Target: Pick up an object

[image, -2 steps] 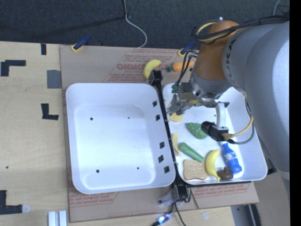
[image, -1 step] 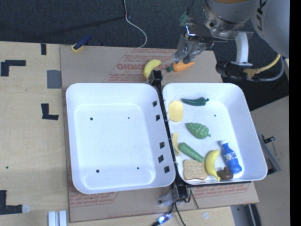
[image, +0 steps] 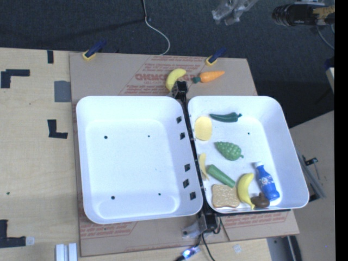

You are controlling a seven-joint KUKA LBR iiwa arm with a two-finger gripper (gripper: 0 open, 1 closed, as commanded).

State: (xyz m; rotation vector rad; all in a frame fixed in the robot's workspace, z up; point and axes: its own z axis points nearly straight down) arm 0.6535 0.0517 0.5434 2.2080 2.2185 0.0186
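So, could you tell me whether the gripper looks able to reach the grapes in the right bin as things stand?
Probably yes. The gripper hangs high beyond the bins, and the grapes lie in open space mid-bin, apart from the chili and cucumber, with nothing over them.

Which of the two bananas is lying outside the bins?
The banana on the cardboard behind the bins, beside the carrot. The other banana lies inside the right bin, next to the blue bottle.
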